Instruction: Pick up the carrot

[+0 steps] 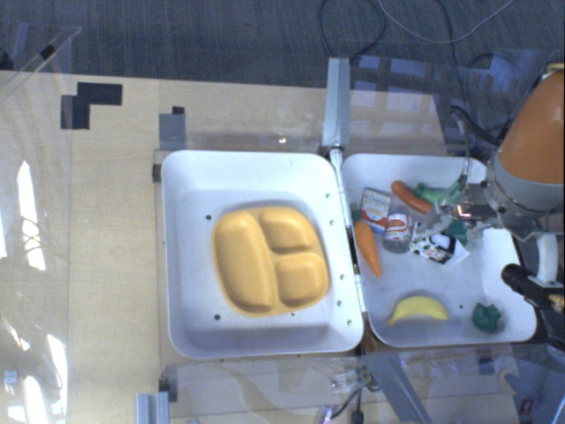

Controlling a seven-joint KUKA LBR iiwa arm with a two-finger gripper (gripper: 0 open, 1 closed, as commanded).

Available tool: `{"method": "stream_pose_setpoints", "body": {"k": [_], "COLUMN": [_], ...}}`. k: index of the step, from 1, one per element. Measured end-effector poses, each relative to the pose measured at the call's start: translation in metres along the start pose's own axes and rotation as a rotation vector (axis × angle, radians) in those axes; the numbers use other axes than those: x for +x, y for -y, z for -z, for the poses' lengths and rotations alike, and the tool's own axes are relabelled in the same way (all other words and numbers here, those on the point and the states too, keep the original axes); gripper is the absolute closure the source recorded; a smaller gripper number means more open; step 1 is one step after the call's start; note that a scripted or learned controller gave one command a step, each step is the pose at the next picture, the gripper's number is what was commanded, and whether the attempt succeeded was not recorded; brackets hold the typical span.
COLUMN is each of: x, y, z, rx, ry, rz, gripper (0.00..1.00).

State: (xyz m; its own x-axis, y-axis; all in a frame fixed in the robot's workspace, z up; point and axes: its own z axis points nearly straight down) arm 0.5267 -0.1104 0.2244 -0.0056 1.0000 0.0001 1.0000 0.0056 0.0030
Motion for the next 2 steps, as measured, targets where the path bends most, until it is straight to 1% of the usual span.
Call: {"method": "stream_pose_setpoints", "body": {"k": [1,2], "x": [-0.005,0.004], "y": [-0.055,-0.142], "z": [-0.108,-0.131], "rx": [0.0,0.012], "ry": [0.0,-0.002], "rz": [0.202,0.052], "gripper": [0.0,0.0]}}
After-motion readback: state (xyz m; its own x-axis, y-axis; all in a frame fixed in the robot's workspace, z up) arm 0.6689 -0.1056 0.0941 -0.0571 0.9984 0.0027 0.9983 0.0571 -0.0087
